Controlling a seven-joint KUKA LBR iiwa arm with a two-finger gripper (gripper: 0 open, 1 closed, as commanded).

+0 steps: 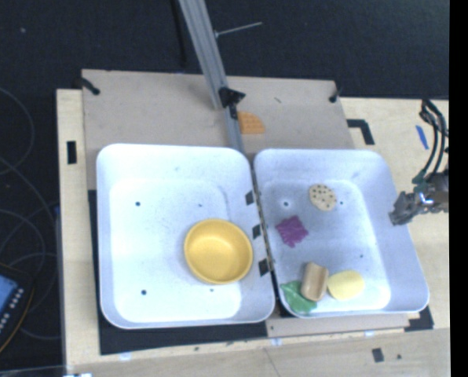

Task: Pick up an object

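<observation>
The right bin [379, 171] serves as landmark: shallow, white, glossy plastic w/ rounded corners and faint grey speckling, sitting on a pale wooden desk [297, 116]. Inside it, toward the far side, lies a small round tan cookie-like disc [322, 196] w/ dark dots on top. Nearer its middle-left sits a purple lumpy piece [291, 231], irregular in shape, matte. Along its near edge are 3 things close together: a tan cylinder [313, 280], cork-like and smooth; a pale yellow rounded lump [345, 285] just beside it on the right, maybe touching; a green flat piece [295, 298] partly hidden under the cylinder, its outline hard to make out. Touching the right bin's left rim is the left bin [140, 163], same white plastic, holding a yellow bowl [217, 250], round, smooth, open side up. Beyond the right bin's far-left corner a small orange patch [250, 123] lies on the desk, next to a grey metal rail [201, 34] running up out of view. The pincer [407, 206] hovers just outside the right bin's right rim, dark, blurred and partly cut off; can't tell whether it's spread or pressed together, and nothing seen in it. No readable labels or writing anywhere.
</observation>
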